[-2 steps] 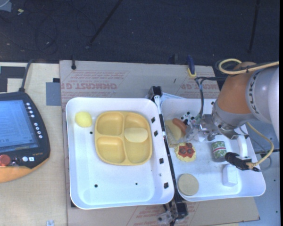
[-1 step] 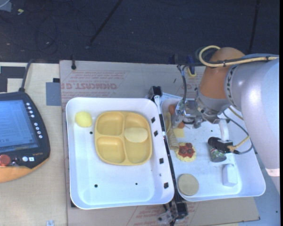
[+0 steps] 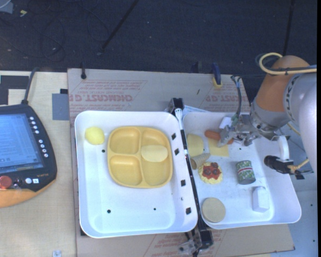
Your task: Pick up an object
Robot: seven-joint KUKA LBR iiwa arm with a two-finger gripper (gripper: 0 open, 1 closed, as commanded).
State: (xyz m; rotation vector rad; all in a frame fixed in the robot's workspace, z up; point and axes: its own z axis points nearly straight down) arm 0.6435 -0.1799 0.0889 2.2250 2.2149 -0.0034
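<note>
The right bin (image 3: 289, 210) holds several small items: an orange sausage (image 3: 212, 135), a pale yellow wedge (image 3: 195, 142), a flat yellow slice (image 3: 221, 150), a small tart with red topping (image 3: 211, 172), a green can (image 3: 245, 172), a white block (image 3: 260, 198) and a tan round disc (image 3: 214, 209). My gripper (image 3: 230, 130) hangs low over the far part of this bin, just right of the sausage and above the yellow slice. Nothing shows as lifted off the bin floor.
The left bin (image 3: 96, 208) holds a yellow divided plate (image 3: 129, 167) with a pale disc (image 3: 154, 153) in one section, and a yellow ball (image 3: 94, 135) in its far left corner. A teach pendant (image 3: 16, 149) lies left of the bins.
</note>
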